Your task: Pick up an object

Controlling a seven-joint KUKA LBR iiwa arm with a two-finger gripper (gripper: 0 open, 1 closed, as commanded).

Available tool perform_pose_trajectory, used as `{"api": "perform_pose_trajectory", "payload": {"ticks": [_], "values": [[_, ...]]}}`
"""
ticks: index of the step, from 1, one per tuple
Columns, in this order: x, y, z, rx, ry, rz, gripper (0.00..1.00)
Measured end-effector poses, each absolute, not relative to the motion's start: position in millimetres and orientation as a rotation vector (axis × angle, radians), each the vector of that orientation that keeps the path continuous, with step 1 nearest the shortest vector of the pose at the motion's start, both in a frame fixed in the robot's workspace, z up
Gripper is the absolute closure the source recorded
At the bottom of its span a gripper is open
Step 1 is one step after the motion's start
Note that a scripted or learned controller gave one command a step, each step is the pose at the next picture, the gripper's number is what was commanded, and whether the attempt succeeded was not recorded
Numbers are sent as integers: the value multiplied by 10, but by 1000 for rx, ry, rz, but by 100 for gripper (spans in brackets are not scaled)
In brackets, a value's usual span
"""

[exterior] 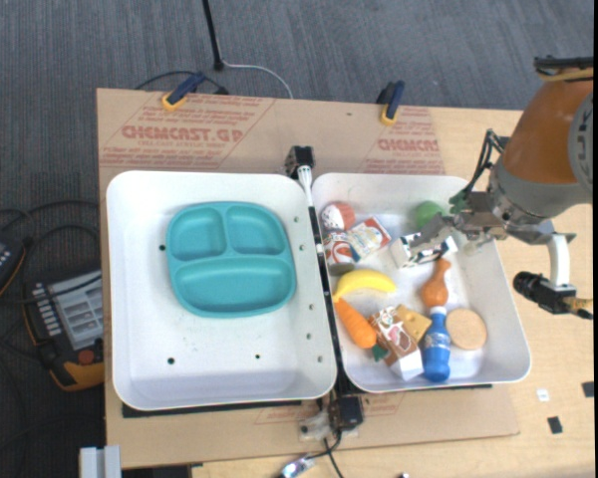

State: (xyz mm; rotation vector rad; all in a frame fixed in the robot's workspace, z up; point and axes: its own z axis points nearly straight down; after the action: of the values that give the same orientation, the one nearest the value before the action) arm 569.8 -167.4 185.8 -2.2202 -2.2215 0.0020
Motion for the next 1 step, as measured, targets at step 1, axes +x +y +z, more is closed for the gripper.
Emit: {"api": "perform_pose_trajectory", "payload": {"ticks": [1], "values": [[5724, -1886, 984, -1950, -2474, -3, 0]]}}
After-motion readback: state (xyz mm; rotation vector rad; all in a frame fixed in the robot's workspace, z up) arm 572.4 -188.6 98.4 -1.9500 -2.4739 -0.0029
